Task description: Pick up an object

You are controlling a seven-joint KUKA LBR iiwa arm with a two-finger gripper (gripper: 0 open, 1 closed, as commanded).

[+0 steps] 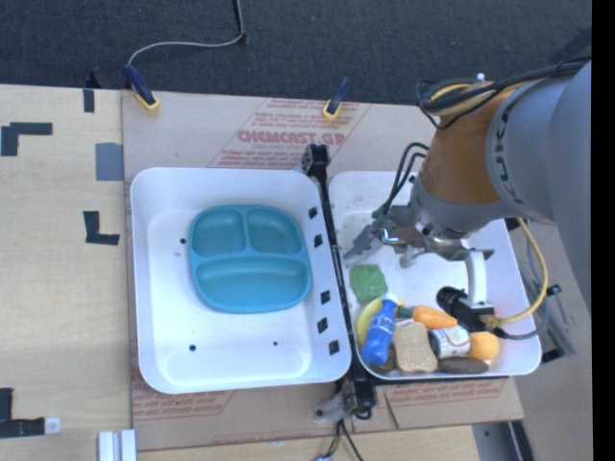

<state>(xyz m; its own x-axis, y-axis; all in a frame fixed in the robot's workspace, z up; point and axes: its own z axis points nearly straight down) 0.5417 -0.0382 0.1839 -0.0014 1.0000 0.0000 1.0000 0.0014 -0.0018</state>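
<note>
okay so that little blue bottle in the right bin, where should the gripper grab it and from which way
Probably across the blue bottle's body, coming straight down from above. It lies on its side, white cap pointing toward the green piece, so the rounded sides face up. A yellow item lies against its left and the bread slice sits close on its right, so finger room looks tight; gripping nearer the cap end may be easier.
</note>
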